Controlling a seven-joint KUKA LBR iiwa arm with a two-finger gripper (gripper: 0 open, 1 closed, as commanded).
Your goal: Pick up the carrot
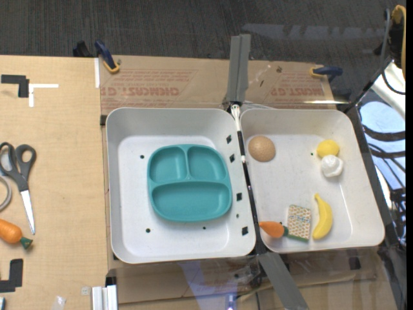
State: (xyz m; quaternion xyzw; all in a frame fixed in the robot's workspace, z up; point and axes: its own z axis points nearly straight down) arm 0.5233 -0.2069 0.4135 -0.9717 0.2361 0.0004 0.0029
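A small orange carrot (271, 228) with a green stem end lies in the right bin (361, 173), at its front left corner against the wall. Its stem end points right and touches a small patterned packet (298, 222). A second orange carrot (9, 232) with a green tip lies on the wooden bench far to the left, outside both bins.
The left bin (122, 192) holds a teal divided plate (189, 183). In the right bin are a brown egg (261, 148), a lemon (328, 149), a white lump (332, 166) and a banana (322, 216). Scissors (19, 173) lie on the bench at left.
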